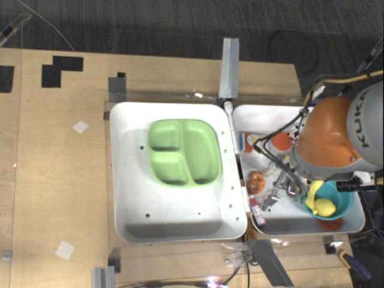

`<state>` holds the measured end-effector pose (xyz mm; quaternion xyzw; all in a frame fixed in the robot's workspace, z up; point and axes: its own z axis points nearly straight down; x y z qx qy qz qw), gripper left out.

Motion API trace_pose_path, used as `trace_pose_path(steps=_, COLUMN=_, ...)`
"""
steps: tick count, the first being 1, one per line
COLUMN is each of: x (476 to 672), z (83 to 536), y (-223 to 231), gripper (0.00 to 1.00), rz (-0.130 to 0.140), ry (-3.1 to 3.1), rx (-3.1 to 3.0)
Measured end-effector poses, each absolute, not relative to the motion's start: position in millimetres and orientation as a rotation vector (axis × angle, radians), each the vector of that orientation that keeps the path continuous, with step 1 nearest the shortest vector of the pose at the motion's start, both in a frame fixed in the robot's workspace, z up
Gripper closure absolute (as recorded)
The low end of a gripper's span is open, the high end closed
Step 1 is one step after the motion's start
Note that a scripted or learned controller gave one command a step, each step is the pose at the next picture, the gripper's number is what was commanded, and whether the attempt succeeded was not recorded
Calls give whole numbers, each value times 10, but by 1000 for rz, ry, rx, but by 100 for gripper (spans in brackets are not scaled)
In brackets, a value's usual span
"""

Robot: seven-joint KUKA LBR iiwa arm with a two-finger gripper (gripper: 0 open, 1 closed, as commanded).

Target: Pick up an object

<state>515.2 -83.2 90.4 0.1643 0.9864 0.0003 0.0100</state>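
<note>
My gripper (279,191) hangs low inside the right bin (300,224), under the orange wrist band. It is just right of a small orange-brown ball (256,180) and left of a teal bowl (339,203) that holds a yellow fruit (323,206). A red-and-white object (279,141) lies at the back of this bin, partly behind cables. A thin dark-red tube (257,212) rests along the bin's left wall. The arm hides the middle of the bin.
The left bin (129,179) holds a green divided plate (183,152). A metal post (229,71) stands behind the divider between the bins. Cables loop over the back of the right bin. Wooden bench surrounds both bins.
</note>
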Motion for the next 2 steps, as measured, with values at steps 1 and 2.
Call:
trace_pose_path(steps=1, x=5709, z=1078, y=-1484, gripper=0, rz=-2, ry=3066, rx=625)
trace_pose_path(steps=2, x=5195, z=902, y=-1583, gripper=0, rz=1, ry=3014, rx=851)
